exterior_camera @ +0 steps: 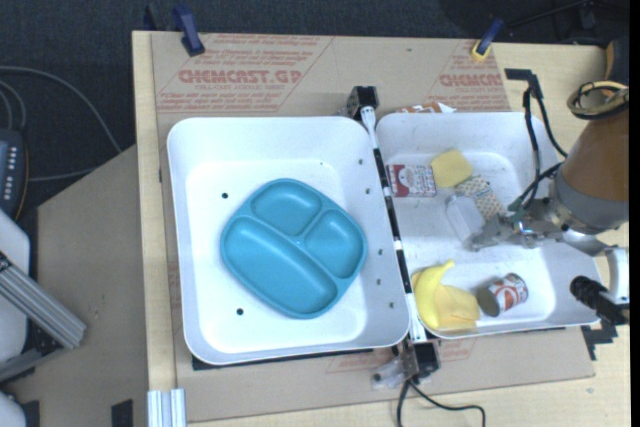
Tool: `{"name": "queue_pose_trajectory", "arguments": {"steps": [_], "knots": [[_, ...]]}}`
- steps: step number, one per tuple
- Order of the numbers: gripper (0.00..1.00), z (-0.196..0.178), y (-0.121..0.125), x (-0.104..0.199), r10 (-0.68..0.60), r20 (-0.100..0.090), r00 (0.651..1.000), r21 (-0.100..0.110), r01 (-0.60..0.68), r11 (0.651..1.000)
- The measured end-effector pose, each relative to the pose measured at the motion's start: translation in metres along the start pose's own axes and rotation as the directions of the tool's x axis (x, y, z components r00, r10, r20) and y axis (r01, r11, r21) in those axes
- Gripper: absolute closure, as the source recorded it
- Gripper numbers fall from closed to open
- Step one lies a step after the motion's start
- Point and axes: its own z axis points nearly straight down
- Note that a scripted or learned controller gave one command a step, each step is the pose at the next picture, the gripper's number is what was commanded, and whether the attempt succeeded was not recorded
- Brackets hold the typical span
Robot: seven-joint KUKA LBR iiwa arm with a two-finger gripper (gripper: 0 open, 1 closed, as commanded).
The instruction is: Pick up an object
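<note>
The right bin (520,130) holds several small objects. A yellow block (450,167) lies near its back, with a red and white carton (412,180) to its left. A clear, greyish item (466,211) lies in the middle. A yellow banana-shaped toy (443,300) and a small red and white can (505,293) sit at the front. My gripper (497,232) reaches in from the right, low over the bin's middle, with its tip right beside the clear item and above the can. Nothing shows as lifted.
The left bin (200,165) holds a blue divided plate (292,247). The arm's orange band (600,160) hangs over the right bin's right wall. Blue and yellow clamps (186,30) sit at the board's back edge, and cables run along the right side.
</note>
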Motion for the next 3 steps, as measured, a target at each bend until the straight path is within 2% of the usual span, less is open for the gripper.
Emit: {"name": "queue_pose_trajectory", "arguments": {"steps": [1, 2, 3], "knots": [[0.00, 0.000, 0.073, 0.027, -0.003, -0.002, 1.000, 0.000, 0.003, 1.000], [1.00, -0.010, 0.074, 0.027, -0.003, 0.000, 1.000, -0.002, 0.003, 1.000], [1.00, -0.101, 0.093, 0.140, -0.004, -0.003, 1.000, -0.001, 0.004, 1.000]]}}
